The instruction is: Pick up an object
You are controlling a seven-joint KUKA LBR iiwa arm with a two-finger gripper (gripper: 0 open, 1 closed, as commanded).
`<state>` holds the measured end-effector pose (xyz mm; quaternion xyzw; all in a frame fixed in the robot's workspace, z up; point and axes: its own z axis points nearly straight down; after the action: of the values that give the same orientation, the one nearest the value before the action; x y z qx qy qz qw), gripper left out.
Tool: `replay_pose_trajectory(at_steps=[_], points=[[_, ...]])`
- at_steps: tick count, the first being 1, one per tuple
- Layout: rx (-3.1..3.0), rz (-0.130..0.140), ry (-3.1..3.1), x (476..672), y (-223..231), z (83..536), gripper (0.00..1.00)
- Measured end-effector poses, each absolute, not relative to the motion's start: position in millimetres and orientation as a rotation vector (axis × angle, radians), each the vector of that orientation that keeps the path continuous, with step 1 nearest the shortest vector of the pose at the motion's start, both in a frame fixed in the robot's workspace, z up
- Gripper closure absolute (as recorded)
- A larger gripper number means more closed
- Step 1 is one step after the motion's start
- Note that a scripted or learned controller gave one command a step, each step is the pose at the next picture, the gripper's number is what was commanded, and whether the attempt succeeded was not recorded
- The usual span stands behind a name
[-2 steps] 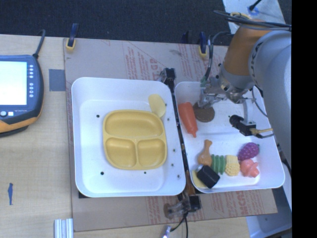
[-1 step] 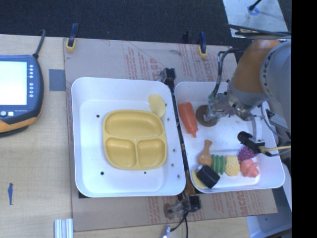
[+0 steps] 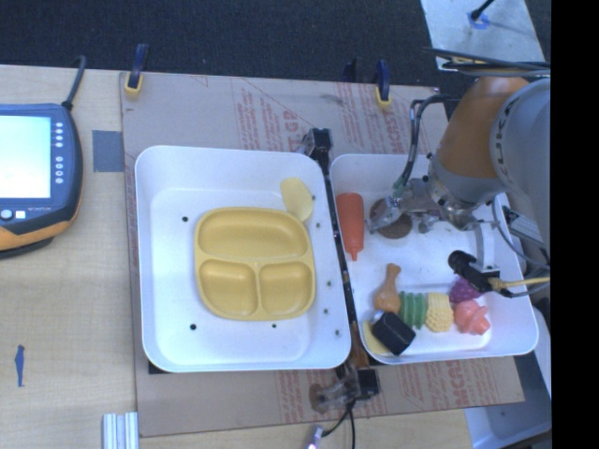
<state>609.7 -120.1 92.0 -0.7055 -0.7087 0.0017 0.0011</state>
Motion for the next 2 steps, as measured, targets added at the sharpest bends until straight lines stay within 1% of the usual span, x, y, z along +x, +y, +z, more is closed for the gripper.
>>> replay_pose_trajectory(at_steps=[1,2], points=[[-2.218,0.004,-2.224,656.2,-112.3,92.2,0.00],[-2.216,0.007,-2.223,607.3,-104.7,91.4,0.00]])
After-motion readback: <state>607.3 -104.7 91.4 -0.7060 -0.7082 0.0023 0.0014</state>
